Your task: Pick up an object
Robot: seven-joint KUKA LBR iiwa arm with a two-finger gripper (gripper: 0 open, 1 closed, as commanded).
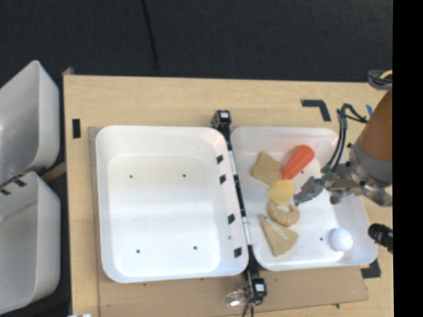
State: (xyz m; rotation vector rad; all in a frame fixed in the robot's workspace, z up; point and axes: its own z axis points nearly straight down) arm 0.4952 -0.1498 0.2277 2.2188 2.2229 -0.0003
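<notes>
Your gripper (310, 190) hangs low in the right-hand shallow white plastic bin (350, 259), reaching in from the right. Its dark fingers are too blurred and small for you to say whether they are spread or pressed together, and nothing shows between them, so count nothing as held.

Your likeliest pick sits just beyond the tips: a round yellow lemon-like ball (281, 191), right beside the gripper on its left. Touching it on the near side is a pale ring-shaped pastry piece (283, 212), with a tan wedge of toy bread (279, 237) below that. Up and to the left lies a flat tan biscuit-shaped piece (266, 168), and just above the gripper an orange carrot-shaped toy (298, 161) lies at a slant. A small white ball (341, 239) rests alone, below and to the gripper's right.

The crowding is your main risk. The yellow ball is round and may roll out from closing fingers, nudging the ring piece or the carrot. The tips may also come down astride two things at once and lift neither cleanly. The flat bread pieces look hard to get fingers under. The white ball, well apart from the rest, could skid towards the bin wall if struck off-centre.
</notes>
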